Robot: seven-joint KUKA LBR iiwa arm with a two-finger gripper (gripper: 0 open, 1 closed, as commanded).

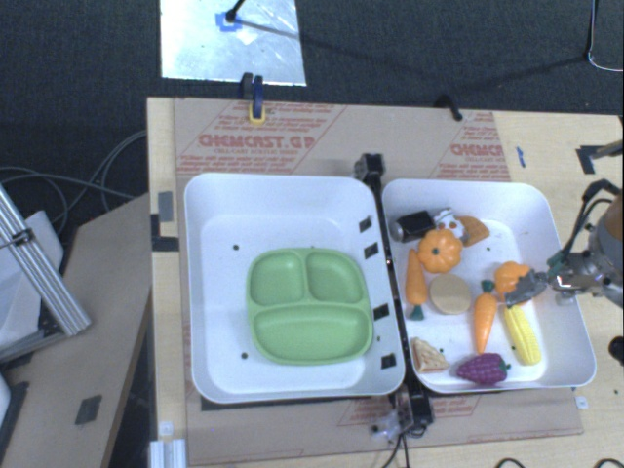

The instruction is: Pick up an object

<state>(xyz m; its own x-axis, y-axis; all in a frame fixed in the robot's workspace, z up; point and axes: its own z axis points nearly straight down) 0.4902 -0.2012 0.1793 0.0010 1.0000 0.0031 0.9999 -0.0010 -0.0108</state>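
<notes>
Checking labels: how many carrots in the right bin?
2. One carrot lies left, below the pumpkin; the other carrot lies mid-bin beside the corn. More could hide under the claw.

A pale wooden bench (166,154) carries a brown cardboard sheet printed with red lettering (292,135), and the two shallow white plastic bins sit on that sheet side by side, their inner rims touching. The left bin (210,252) and the right bin (561,349) are joined along the middle by black clips (370,252). A blue and yellow clamp (255,97) grips the bench's far edge.
</notes>
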